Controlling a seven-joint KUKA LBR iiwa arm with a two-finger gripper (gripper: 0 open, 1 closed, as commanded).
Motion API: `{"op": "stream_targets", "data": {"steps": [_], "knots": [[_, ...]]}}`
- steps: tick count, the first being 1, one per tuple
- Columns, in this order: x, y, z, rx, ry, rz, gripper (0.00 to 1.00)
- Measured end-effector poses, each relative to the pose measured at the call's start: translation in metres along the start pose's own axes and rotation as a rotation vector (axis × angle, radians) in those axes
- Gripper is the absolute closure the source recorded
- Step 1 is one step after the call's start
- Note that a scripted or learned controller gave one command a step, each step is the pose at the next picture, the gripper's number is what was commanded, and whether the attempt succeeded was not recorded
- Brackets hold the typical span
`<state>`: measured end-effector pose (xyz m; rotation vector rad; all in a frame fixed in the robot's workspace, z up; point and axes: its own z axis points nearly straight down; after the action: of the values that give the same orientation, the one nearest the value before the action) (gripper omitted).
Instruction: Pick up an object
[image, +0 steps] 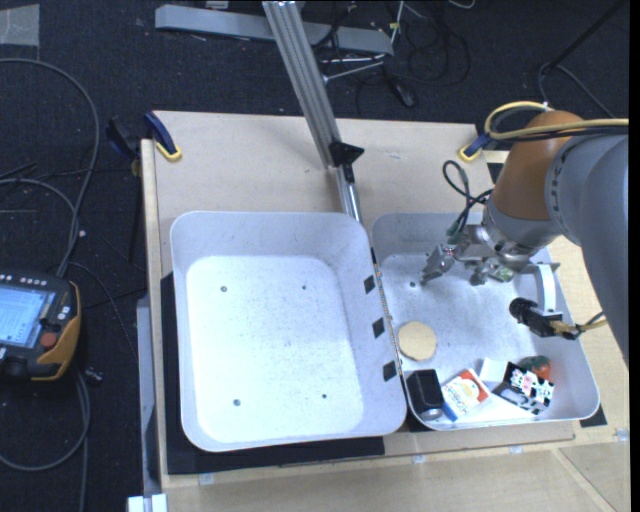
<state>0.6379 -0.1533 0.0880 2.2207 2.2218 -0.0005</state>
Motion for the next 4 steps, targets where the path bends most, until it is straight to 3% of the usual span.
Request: {"op": "stream_targets", "data": {"steps": [1, 4], "knots": [[0.000, 0.002, -0.013, -0.005, -0.001, 0.000, 1.00], [0.012, 0.013, -0.148, -0.004, 0.000, 0.000, 1.00]]}}
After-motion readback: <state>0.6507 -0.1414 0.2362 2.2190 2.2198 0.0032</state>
